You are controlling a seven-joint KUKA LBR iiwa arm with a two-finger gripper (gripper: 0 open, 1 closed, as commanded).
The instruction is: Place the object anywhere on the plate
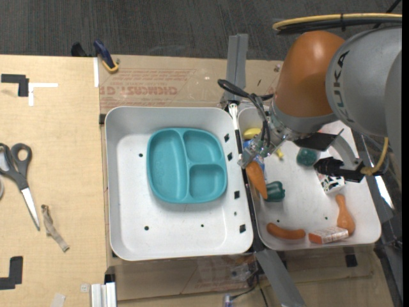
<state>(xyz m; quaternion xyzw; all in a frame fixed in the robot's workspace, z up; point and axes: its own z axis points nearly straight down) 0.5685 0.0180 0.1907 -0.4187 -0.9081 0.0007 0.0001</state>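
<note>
At three o'clock of the plate (pixel 187 165), the gripper (pixel 259 151) meets a carrot (pixel 257 178).
Carrot looks light, stiff, smooth; best pinched mid-length. Whether the fingers are spread, I cannot tell.

High slanted view over bins (pixel 115 190)
</note>
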